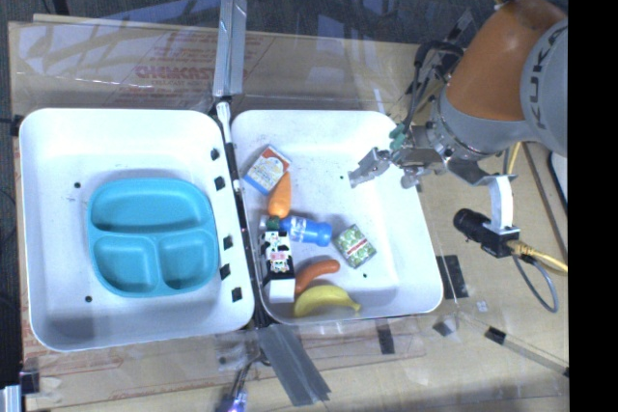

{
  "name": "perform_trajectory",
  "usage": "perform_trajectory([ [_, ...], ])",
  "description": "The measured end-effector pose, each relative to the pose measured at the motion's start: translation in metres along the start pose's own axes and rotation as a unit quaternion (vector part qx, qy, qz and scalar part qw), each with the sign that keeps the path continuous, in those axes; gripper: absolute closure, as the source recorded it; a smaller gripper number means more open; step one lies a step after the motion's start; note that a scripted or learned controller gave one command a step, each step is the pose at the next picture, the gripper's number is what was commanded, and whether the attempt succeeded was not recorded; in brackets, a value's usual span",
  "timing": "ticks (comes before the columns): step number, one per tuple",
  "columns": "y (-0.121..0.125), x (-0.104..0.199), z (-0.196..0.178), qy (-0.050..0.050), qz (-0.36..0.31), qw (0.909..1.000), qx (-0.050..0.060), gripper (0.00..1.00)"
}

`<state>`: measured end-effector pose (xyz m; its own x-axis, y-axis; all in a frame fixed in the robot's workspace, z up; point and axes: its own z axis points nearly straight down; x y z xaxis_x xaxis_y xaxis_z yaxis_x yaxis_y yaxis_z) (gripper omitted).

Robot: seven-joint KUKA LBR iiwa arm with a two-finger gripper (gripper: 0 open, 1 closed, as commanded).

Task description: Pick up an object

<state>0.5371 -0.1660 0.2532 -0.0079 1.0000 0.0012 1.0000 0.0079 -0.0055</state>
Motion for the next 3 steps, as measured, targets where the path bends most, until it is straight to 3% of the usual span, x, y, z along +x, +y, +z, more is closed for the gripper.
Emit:
perform_trajectory([
  [1,-0.020,-0.037,0.160,0.000,-0.065,0.9979,-0.002,0.00],
  [2,-0.019,-0.037,0.150,-0.001,-0.068,0.9977,-0.002,1.00],
  [3,0.031,-0.022,0.027,-0.001,-0.091,0.9959,-0.003,1.00],
])
